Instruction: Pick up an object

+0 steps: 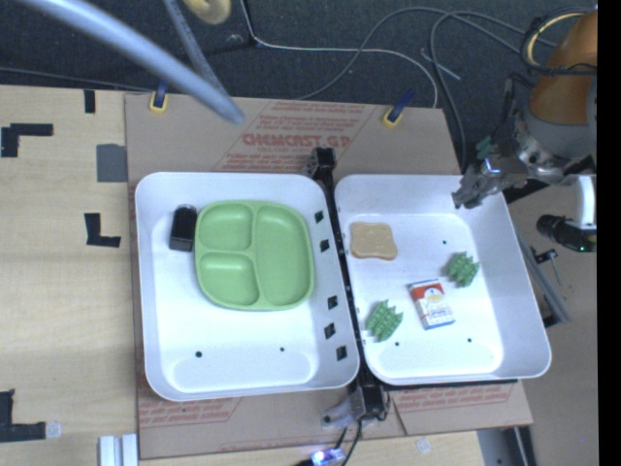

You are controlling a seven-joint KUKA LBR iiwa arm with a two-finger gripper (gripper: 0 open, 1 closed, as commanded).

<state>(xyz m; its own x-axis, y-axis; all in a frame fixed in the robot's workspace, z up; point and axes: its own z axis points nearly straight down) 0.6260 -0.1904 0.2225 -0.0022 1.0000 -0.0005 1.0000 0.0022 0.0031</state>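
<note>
From above, the tool [473, 188] sits at the right bin's [514, 260] far right corner; whether it is wide or narrow I cannot tell, and it carries nothing visible. The pickable things lie left and nearer of it: toast [373, 241], box [431, 304], two green pieces [462, 269] [384, 320]. The left bin [155, 289] holds a green tray [255, 255] and a black block [182, 228].

1. A flat tan toast-like slice [373, 241] lay near the right bin's upper left.
2. A small red-and-white carton [431, 304] lay flat mid-bin.
3. Two spiky green leafy pieces sat apart: one [462, 269] right of the carton, one [384, 320] left of it.
4. A small black block [182, 228] rested in the left bin, touching a pale green three-compartment plastic plate [255, 255] lying flat.
</note>
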